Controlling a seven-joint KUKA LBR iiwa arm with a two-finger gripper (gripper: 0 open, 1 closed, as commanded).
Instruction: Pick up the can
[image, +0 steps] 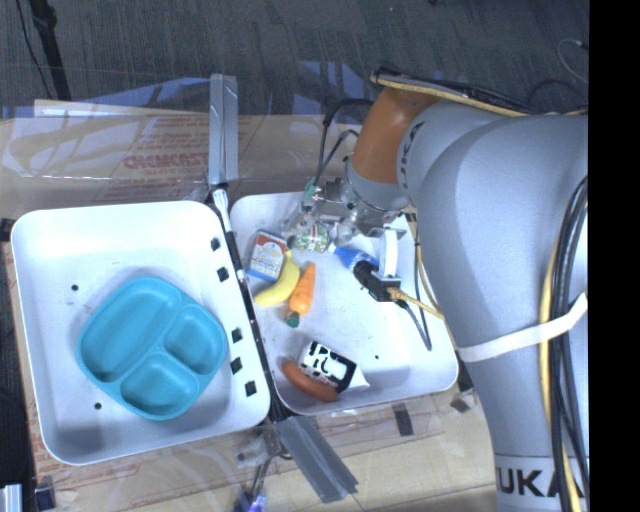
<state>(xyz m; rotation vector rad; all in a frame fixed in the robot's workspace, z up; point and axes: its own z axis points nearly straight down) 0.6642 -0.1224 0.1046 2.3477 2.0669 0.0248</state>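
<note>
Can in the right bin, by the banana

The can lies at the right bin's left wall, touching a banana beside a carrot. The gripper hovers just right; finger state unclear.

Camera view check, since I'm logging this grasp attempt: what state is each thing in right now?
Blue divided tray: flat in the left bin, nothing on it.
Banana: lying in the right bin, touching the carrot.
Carrot: lying beside the banana.
Small carton: at the bin's left wall, by the banana.
Black-and-white container: on its side, near edge.
Gripper: low at the bin's far end; grasp unclear.
</note>
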